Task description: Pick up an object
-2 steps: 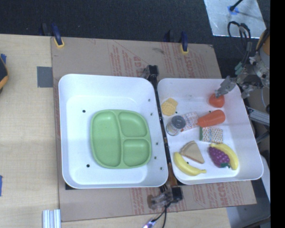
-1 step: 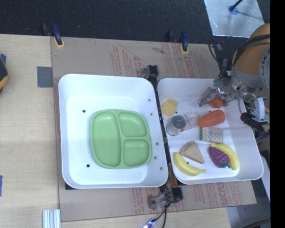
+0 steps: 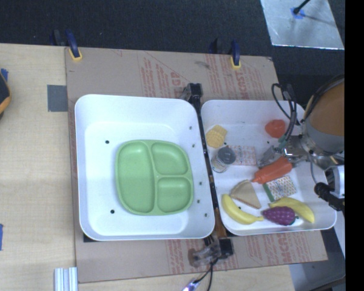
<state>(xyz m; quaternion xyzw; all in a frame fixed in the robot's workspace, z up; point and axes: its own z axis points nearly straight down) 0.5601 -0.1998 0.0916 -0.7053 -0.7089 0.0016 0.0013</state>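
The right bin [image 3: 242, 113] holds several toy foods. An orange carrot [image 3: 272, 171] lies at its middle right, with a red tomato [image 3: 275, 127] behind it. Toward the front are a tan bread wedge [image 3: 246, 194], a yellow banana [image 3: 239, 211], purple grapes [image 3: 279, 215] and a second yellow fruit [image 3: 298, 207]. A yellow cracker [image 3: 216, 136] and a small grey can [image 3: 224, 156] sit near the left wall. My gripper [image 3: 278, 155] reaches in from the right, low over the bin, just above the carrot's upper end.
The left bin [image 3: 91, 162] holds a green divided plate [image 3: 153, 176]. A small checkered packet [image 3: 282, 188] lies beside the carrot. Black cables [image 3: 285, 105] loop off the arm over the right bin's far right corner. Clamps stand between the bins.
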